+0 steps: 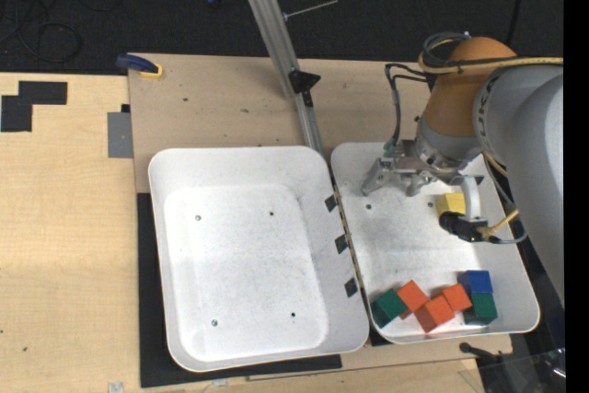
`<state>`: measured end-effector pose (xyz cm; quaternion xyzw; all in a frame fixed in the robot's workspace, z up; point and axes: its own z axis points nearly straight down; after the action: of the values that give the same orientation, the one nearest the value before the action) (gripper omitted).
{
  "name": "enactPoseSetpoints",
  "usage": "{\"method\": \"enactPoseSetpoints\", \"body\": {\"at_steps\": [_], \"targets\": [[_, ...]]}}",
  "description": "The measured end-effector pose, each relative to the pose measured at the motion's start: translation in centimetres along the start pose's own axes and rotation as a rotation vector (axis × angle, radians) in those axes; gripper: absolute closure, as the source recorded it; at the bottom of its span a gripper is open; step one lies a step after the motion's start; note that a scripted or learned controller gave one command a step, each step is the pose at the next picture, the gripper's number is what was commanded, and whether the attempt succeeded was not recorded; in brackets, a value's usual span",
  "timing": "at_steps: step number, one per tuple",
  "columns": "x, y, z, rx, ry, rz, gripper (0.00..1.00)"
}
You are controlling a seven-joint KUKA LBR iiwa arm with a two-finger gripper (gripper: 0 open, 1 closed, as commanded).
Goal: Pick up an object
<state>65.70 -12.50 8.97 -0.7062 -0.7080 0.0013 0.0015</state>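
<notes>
Blocks, small and cube-like, heaped in the right bin's (525, 290) near corner: green block (388, 306), orange blocks (434, 306), blue block (478, 283) atop a second green one. Yellow block (450, 202) lies apart, just beside the gripper (398, 175), which hovers over the bin's far end, its jaws spread apart with nothing between them.

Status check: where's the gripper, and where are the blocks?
Gripper over right bin's far end, nothing seen between fingers. Blocks clustered at near edge, untouched; yellow block beside wrist. Path to cluster looks open.
</notes>
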Motion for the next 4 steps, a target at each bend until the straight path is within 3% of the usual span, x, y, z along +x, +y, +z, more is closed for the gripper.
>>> {"method": "enactPoseSetpoints", "body": {"at_steps": [1, 4], "targets": [[0.0, 0.0, -1.1, 0.000, 0.001, 0.002, 1.00], [0.0, 0.0, -17.6, -0.009, -0.001, 0.001, 1.00]]}}
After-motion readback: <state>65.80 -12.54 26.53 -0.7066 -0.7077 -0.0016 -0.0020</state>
